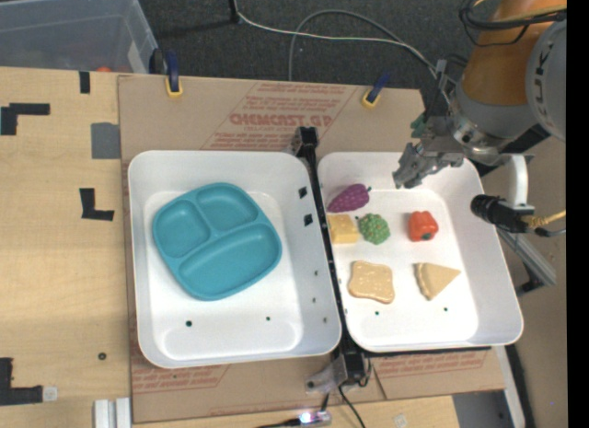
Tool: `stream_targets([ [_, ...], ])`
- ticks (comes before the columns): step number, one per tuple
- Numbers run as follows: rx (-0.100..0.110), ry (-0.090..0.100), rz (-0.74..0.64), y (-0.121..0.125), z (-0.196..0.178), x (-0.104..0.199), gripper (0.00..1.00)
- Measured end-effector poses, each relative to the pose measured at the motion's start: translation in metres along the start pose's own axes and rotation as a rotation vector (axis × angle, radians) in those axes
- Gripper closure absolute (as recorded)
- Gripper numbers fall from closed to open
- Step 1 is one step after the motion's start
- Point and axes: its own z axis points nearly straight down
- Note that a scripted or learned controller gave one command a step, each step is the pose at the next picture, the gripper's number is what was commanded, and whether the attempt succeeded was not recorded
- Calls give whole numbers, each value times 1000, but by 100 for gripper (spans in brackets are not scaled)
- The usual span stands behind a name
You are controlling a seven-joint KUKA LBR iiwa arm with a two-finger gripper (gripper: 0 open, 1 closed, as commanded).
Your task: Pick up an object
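Bench (pixel 55 260) — cardboard sheet (pixel 267 118), two bins (pixel 143 260)

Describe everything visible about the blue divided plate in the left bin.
The blue divided plate, smooth and plastic-looking, has a rounded-square outline and three compartments: two smaller ones toward the far side and one large one nearer the camera, split by raised ridges. It lies flat, right side up and turned at a slant, on the floor of the left white bin, toward its far-left part. Its compartments hold nothing, and nothing else touches it.

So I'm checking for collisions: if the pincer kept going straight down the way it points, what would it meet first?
Probably bare floor of the right bin, near its back edge; the pincer points there. The red pepper lies nearer the camera, though depth is uncertain.
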Motion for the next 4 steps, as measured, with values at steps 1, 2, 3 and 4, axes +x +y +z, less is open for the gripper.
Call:
stream_targets([
  [1, 3, 0, 1, 12, 18, 53, 100],
  [2, 1, -2, 3, 29, 24, 93, 100],
  [3, 1, -1, 1, 40, 25, 154, 100],
  [4, 0, 0, 1, 58, 22, 201, 100],
])
